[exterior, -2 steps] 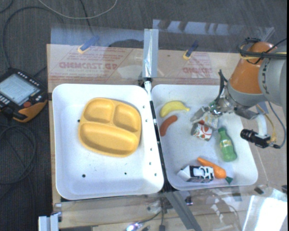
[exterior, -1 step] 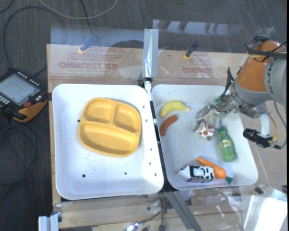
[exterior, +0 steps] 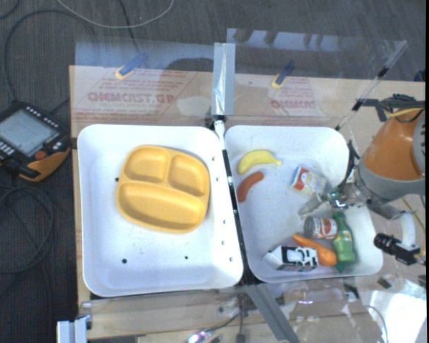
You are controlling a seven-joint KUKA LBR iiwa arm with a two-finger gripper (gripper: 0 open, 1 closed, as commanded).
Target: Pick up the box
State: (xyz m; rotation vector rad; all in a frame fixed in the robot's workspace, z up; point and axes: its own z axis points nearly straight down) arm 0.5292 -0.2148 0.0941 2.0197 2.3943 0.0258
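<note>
The tool is hanging low at the right bin's three o'clock side; whether its grip is wide or closed, I cannot tell. The box is lying just beside it toward eleven o'clock, nothing gripping it.

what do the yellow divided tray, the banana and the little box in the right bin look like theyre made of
Yellow divided tray: probably moulded plastic, smooth with a soft sheen and rounded compartment ridges.
Banana: likely a plastic toy, uniform yellow with no marks.
Box: seems printed cardboard, white with red and blue print, its edges looking a bit crumpled; too small to be sure.
</note>
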